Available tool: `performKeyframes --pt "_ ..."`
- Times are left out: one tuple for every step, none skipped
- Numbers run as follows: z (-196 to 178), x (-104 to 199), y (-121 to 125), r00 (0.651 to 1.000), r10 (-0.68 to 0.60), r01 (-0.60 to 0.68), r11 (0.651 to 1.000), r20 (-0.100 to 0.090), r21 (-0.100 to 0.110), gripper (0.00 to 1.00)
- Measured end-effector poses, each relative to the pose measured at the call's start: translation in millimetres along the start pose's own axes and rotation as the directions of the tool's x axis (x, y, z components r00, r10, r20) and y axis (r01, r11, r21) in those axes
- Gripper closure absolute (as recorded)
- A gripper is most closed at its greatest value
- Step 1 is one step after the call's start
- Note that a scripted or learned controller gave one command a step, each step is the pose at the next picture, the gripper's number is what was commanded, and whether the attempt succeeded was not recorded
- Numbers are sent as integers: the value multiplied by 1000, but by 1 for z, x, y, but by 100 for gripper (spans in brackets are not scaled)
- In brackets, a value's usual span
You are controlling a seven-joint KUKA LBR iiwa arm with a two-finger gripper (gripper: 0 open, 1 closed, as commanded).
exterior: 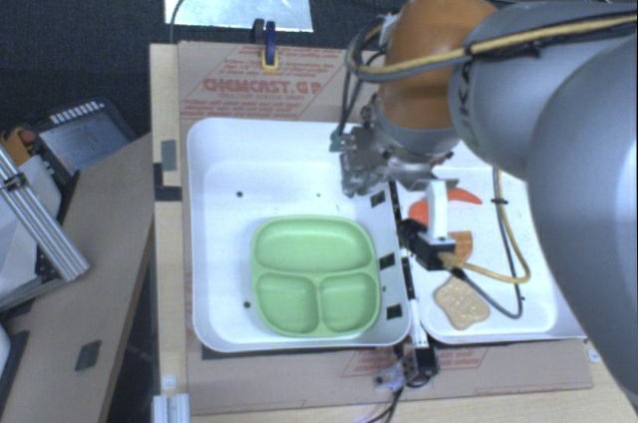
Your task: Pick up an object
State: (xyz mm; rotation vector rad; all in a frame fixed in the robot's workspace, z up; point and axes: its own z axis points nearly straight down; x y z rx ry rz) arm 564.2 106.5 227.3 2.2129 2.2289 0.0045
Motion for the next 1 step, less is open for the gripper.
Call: performKeyframes --pt "0 -2 0 1000 2 -2 1000 1 1 0"
